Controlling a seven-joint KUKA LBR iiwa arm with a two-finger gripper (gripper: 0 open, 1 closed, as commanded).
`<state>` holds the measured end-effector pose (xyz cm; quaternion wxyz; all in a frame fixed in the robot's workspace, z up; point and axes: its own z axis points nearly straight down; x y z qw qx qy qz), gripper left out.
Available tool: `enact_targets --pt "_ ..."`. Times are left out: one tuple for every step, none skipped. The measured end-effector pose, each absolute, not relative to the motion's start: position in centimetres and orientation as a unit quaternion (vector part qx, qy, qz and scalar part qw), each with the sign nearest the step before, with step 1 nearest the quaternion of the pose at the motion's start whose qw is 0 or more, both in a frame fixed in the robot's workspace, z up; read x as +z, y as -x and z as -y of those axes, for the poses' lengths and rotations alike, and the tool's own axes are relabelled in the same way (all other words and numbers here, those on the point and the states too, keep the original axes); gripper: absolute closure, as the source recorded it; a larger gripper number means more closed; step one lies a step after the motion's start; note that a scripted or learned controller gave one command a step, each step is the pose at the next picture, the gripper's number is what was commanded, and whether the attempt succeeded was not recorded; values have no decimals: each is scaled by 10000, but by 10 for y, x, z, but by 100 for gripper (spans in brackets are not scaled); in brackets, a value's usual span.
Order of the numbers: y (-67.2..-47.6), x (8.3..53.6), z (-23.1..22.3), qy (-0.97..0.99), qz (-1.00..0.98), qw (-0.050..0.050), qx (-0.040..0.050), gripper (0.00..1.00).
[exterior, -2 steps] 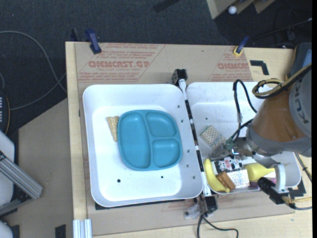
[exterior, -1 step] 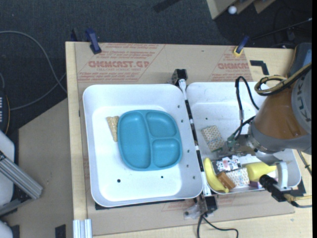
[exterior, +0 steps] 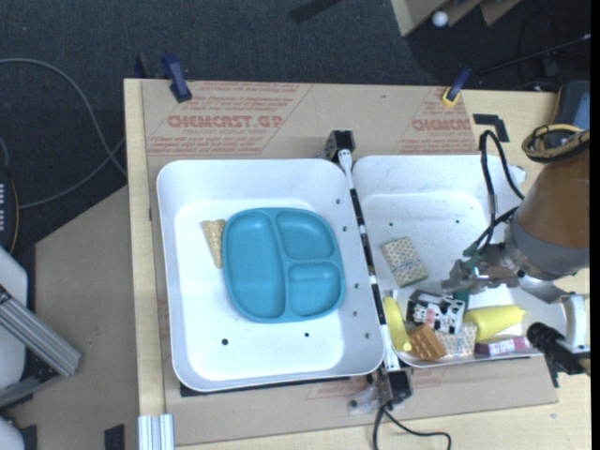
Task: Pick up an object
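My gripper [exterior: 467,277] hangs low in the right bin [exterior: 422,181], toward its front right, under the grey and orange arm. Just below it lies a heap of small objects: a black-and-white piece [exterior: 437,309], a yellow banana-shaped toy [exterior: 495,320], an orange-brown piece [exterior: 427,343], a yellow piece [exterior: 393,323] and a pink bar [exterior: 502,347]. A speckled square pad [exterior: 403,259] lies apart, to the gripper's left. I see nothing held in the gripper.
The left bin [exterior: 187,195] holds a blue divided plate [exterior: 282,262] and a tan cracker-like piece [exterior: 214,239] at the plate's left edge. A black cable [exterior: 490,172] loops over the right bin's far right. Cardboard lies under both bins.
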<state>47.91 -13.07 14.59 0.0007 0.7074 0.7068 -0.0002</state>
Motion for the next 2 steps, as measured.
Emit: enact_targets --pt "-480 156 131 -7072 -7070 19 0 100" --pt "-575 200 68 -7062 -7080 4 7 100"
